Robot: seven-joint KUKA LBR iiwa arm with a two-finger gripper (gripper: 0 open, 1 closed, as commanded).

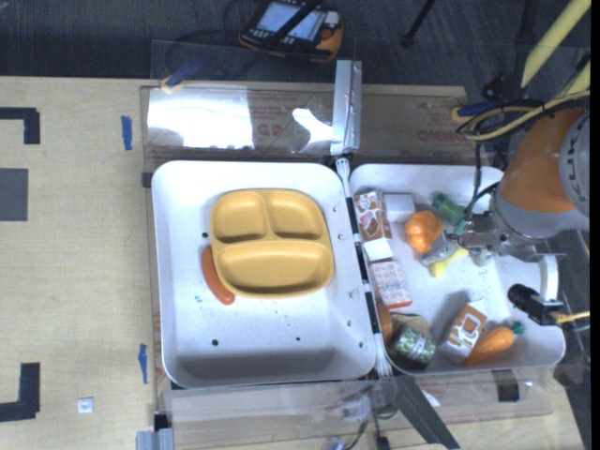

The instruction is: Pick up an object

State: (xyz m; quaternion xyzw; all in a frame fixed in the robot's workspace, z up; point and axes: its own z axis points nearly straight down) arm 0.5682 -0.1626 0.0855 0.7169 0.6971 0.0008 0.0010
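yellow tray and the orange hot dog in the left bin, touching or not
Touching: in the camera view the yellow tray overlaps the orange hot dog, with no gap.

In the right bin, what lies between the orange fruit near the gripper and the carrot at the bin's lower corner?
In the camera view, a small orange-and-white carton lies between the orange fruit and the carrot, just left of the carrot; bare right bin floor fills the rest.

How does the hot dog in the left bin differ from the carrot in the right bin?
The hot dog is reddish-orange and lies partly tucked under the yellow tray; the carrot is brighter orange and lies in the open. The hot dog is evenly thick, while the carrot tapers. Both are long and lie flat.
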